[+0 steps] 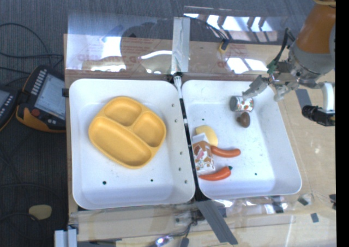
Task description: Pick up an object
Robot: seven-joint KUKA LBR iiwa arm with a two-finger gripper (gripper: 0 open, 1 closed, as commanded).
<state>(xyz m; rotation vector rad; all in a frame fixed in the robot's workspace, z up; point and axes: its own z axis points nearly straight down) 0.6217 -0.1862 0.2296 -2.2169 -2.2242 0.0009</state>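
In the right bin (272, 175) lie a small silver can (240, 103) on its side, a brown lump (244, 120), a pale yellow piece (207, 133), a printed carton (202, 156) and two orange-red sausage-shaped pieces (225, 152) (216, 174). My gripper (268, 89) hangs over the bin's far right corner, just right of the can. Its fingers are open and spread apart, with nothing between them. One fingertip (254, 88) reaches toward the can's upper side.
The left bin (87, 186) holds a yellow divided plate (127, 130). A clear wall (180, 44) stands behind both bins. A handheld control pendant (43, 98) and cables lie on the floor at the left.
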